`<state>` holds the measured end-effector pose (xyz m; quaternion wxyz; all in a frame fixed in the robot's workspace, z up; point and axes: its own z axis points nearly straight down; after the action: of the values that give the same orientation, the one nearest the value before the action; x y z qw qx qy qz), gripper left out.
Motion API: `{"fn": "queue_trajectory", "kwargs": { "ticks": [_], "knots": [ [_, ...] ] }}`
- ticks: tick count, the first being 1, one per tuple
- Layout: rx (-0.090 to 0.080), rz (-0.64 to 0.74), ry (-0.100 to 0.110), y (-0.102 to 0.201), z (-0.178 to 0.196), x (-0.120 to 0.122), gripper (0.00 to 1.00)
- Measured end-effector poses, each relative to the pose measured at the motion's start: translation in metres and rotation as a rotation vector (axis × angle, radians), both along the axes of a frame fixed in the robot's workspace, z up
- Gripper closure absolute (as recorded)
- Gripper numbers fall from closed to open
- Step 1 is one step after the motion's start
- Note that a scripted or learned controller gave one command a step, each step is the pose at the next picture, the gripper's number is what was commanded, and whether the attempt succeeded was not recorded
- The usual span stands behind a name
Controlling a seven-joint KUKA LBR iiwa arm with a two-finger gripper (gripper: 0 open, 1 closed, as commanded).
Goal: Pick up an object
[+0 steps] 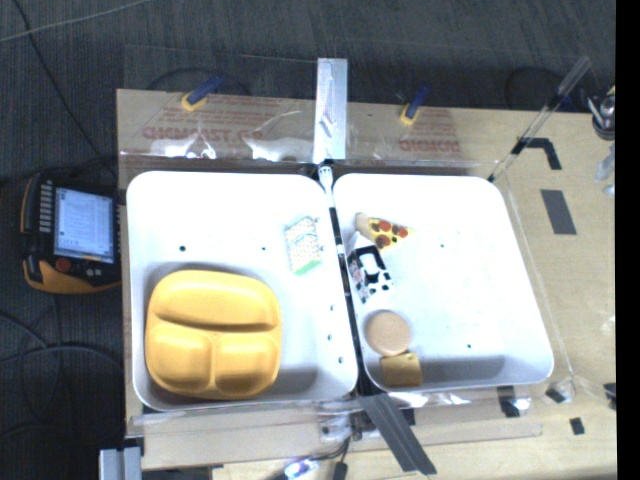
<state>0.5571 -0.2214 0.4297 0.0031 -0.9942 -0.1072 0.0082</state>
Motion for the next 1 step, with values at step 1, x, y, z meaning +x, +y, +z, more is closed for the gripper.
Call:
{"fn": "queue_trajectory", "kwargs": {
  "ticks": [1],
  "knots": [
    [-0.001, 0.038, -0.006, 0.0707, -0.186, -0.017, 1.0]
  ]
}}
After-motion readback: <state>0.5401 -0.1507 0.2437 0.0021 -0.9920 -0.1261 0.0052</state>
